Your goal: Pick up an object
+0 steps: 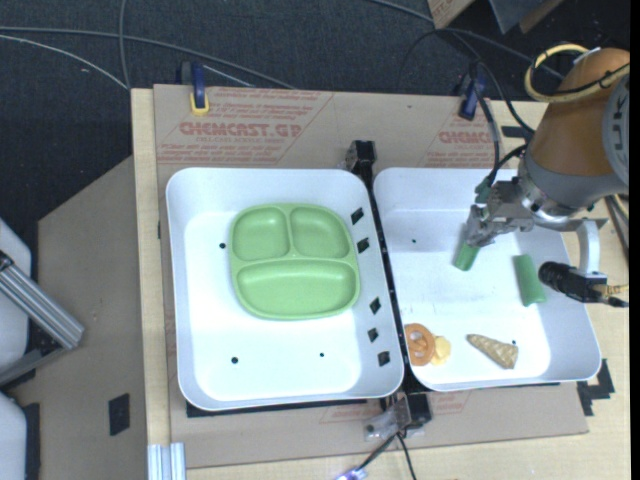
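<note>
A small green cylinder (464, 258) hangs tilted between the fingertips of the hand (472, 246), over the middle of the right bin (430, 208), toward its back edge. The hand is closed on its upper end only, so the piece could swing or slip free if the pinch is shallow. The arm reaches in from the right edge, wrist angled downward.

Two white bins (200, 298) sit side by side on the surface (150, 268) (blue clamps (199, 85) at its far edge).
</note>
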Controlling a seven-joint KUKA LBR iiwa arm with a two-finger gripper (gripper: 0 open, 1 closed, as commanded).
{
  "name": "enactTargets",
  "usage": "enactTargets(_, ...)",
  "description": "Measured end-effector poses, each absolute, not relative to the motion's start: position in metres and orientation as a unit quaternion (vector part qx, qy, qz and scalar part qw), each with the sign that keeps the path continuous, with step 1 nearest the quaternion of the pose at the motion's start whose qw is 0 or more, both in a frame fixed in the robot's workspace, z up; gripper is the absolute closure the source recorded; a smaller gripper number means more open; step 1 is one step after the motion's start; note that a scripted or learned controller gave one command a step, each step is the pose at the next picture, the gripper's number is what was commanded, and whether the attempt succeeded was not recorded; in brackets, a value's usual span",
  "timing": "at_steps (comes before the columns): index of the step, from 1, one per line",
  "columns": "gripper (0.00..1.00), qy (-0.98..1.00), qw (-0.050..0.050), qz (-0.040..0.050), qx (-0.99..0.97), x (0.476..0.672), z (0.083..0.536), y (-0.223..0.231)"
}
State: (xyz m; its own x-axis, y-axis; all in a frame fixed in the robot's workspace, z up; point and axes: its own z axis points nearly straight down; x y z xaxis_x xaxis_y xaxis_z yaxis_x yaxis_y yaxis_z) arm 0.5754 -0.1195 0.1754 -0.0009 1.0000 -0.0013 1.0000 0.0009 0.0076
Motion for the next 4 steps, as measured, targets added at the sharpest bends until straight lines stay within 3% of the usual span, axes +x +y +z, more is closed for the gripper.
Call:
enactTargets(2,1.00,0.708,0.002,0.0017,0.707,0.577,0.266,-0.109)
enactTargets(4,1.00,0.709,-0.003,-0.0008,0.705,0.531,0.232,-0.011)
